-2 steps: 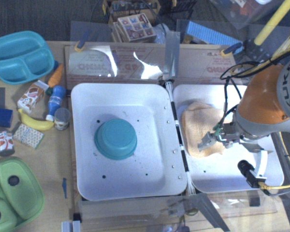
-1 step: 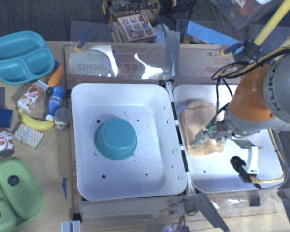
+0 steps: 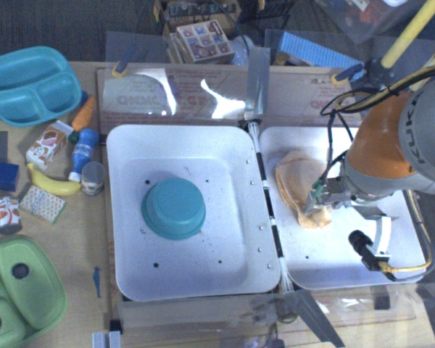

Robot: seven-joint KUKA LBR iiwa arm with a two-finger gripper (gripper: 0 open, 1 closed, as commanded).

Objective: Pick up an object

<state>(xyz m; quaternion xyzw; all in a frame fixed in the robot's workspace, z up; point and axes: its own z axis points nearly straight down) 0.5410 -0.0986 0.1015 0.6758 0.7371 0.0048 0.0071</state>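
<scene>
One claw presses onto the tan cloth, right of the teal bowl; grip unclear; lifting comes next.

- Scene bright, cool bluish cast, light from overhead.
- Strong glare on the clear panel just behind the left bin; white streaks there wash out detail.
- Left bin's raised rim reads near blown-out white; its sunken floor is duller grey-blue.
- Right of the left bin, the right bin has a hot patch at its back, and the arm casts soft shadow.
- Focus slightly soft overall; small print unreadable.
</scene>
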